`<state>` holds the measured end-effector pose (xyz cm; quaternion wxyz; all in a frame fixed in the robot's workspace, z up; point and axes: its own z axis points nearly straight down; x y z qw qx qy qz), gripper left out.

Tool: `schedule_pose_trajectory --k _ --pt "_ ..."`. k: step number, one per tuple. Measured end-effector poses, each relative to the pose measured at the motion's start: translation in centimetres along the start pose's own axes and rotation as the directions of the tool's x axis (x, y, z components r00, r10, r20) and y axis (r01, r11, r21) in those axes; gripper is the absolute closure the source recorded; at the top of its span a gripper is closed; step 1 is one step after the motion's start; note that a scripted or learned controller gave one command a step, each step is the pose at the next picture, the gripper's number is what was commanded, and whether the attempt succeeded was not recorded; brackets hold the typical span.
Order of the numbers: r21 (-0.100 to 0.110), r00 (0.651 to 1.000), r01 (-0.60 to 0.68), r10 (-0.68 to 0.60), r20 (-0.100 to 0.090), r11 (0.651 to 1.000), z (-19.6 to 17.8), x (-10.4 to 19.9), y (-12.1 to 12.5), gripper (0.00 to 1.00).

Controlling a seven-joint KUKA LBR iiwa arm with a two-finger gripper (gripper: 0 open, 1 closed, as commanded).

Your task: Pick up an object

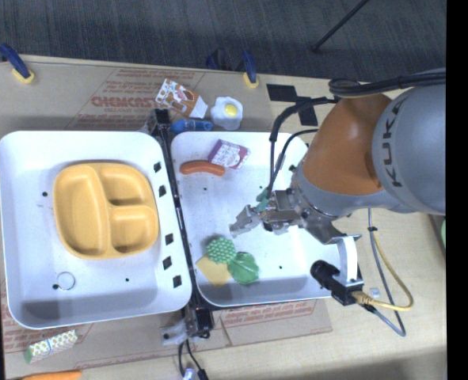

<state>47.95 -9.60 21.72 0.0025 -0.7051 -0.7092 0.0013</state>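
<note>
Green bumpy ball (221,249) beside a green lump (245,268) and yellow piece (211,270), gripper (243,222) just above, grip state unclear.

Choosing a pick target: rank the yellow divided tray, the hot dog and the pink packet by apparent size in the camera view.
1. yellow divided tray, by far the largest
2. hot dog and pink packet: too alike to rank; the hot dog is longer, the packet wider.

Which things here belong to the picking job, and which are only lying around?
For the job: gripper; right bin with hot dog, purple packet, green toys, yellow piece.

Lying about: yellow divided plate in left bin; egg, snack packet, blue clamp.
</note>
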Motion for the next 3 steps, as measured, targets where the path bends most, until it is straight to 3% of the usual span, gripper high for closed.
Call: schedule_pose_trajectory --k 1,2,3 --pt "-0.002 0.997 0.076 -0.076 0.001 0.997 12.6 0.3 1.3 0.0" --pt "0.0 0.997 0.082 -0.082 0.0 0.997 11.6 0.3 1.3 1.0" --pt "-0.001 0.989 -0.148 0.148 0.001 0.989 2.6 1.5 -0.3 1.0"
